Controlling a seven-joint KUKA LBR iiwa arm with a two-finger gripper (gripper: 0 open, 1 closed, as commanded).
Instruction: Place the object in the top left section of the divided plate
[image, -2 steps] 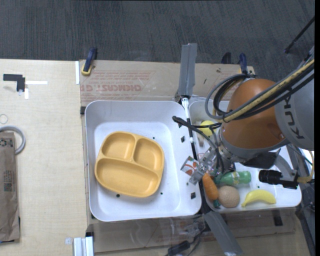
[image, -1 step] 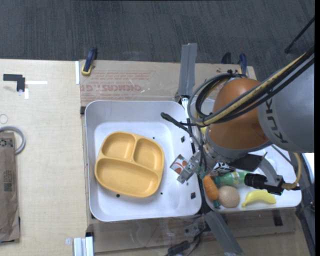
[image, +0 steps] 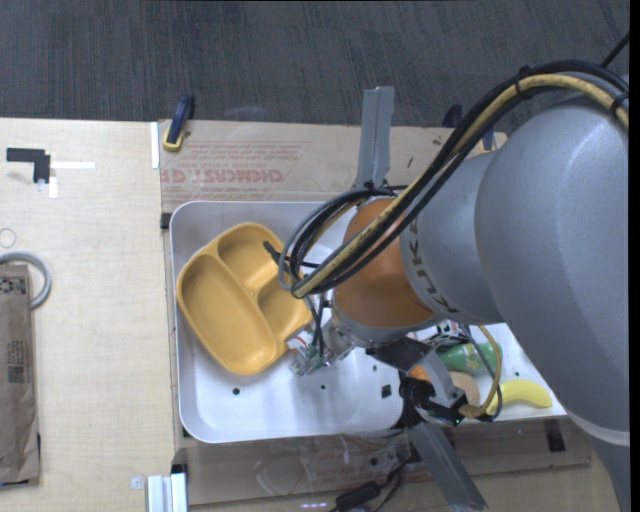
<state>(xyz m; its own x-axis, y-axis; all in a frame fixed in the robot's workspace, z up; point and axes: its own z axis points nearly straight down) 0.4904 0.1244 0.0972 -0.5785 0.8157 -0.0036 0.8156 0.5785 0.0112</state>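
The pincer (image: 312, 358) hangs low over the white bin (image: 200, 400), just off the lower right rim of the one yellow divided plate (image: 235, 300); whether it is clenched or released cannot be told, as the arm (image: 500, 250) hides much of it. One yellow banana-like object (image: 525, 395) and one green item (image: 470, 355) lie at the bin's right end, well apart from the plate. Bare bin floor lies open below the plate toward the near edge, and one bench (image: 90, 250) spreads to the left.
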